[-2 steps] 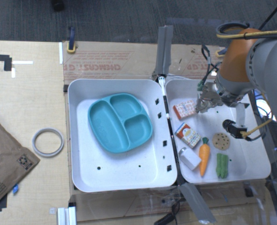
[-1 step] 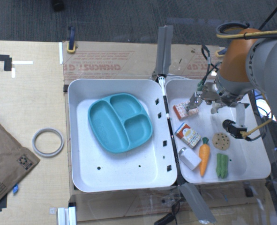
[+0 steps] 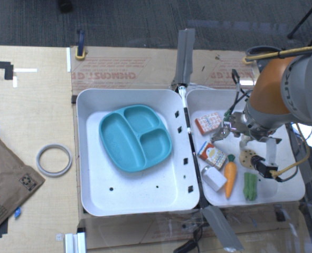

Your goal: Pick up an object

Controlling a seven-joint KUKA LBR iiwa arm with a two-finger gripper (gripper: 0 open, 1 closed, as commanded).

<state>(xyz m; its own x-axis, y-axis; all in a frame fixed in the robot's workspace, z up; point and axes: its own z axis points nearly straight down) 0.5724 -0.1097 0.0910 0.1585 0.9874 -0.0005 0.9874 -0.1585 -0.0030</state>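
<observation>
White bins: two side by side; the left bin (image 3: 92, 194) bears a teal divided plate (image 3: 135, 137), the right bin (image 3: 290, 191) bears the small goods. The right bin serves as landmark below.
Arm (image 3: 282, 86): grey with an orange band, reaching over the right bin's far-right part, wrist bent down toward its middle.
Gripper (image 3: 246, 141): low above the bin's centre; wrist and cables crowd the fingers, so I cannot tell how wide they stand or whether anything lies between them.
Candidates for picking: a red-and-white carton (image 3: 208, 123) toward the bin's far-left corner; a second small carton (image 3: 213, 155) at its left-centre; a white block (image 3: 214, 179) near its front-left; a carrot (image 3: 229, 177) just beside that block; a green vegetable (image 3: 249, 186) at front-centre; a pale round piece (image 3: 246, 157) close under the gripper.
Risk: the goods lie crowded, so closing fingers may nudge a neighbour or catch two things at once.
Risk: the carrot is round and tapered; I judge it could roll or squirt free of a pinch.
Risk: a trailing yellow cable (image 3: 287, 168) could drag across the front goods.
</observation>
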